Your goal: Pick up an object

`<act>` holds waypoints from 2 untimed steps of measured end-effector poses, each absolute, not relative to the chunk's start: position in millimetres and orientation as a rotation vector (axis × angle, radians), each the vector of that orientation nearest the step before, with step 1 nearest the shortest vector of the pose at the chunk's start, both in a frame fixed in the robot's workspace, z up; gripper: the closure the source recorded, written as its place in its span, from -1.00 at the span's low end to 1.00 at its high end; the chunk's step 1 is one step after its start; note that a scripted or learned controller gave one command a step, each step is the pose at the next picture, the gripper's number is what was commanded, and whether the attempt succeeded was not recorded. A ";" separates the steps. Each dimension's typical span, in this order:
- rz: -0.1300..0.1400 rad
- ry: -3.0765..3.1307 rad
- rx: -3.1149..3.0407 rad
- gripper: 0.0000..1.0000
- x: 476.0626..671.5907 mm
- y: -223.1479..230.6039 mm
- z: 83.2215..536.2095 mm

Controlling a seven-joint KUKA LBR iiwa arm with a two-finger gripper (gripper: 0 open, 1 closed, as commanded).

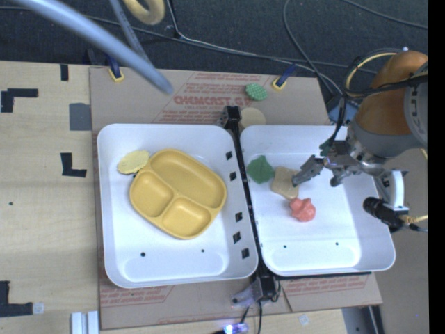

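In the right bin (361, 252) lie a green toy (259, 169), a tan piece (283, 184) and a pink-red toy (302, 209). My gripper (320, 176) hangs over the bin's right half, its two dark fingers spread, one finger (304, 172) pointing at the tan piece and the other finger (338, 179) farther right. Nothing sits between them. The pink-red toy lies just below the fingers, apart from them.
The left bin (115, 256) holds a yellow divided plate (177, 192) and a pale yellow flat piece (133, 161). A green textured disc (256, 90) and a tan disc (253, 115) rest on the cardboard behind the bins. Cables run behind the bench.
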State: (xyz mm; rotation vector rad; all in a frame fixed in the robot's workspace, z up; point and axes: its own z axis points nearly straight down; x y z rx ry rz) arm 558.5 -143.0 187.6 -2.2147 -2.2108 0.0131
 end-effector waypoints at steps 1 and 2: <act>0.001 -2.222 -2.218 -1.00 561.7 -142.7 194.6; 0.006 -2.220 -2.217 -1.00 570.2 -142.3 144.4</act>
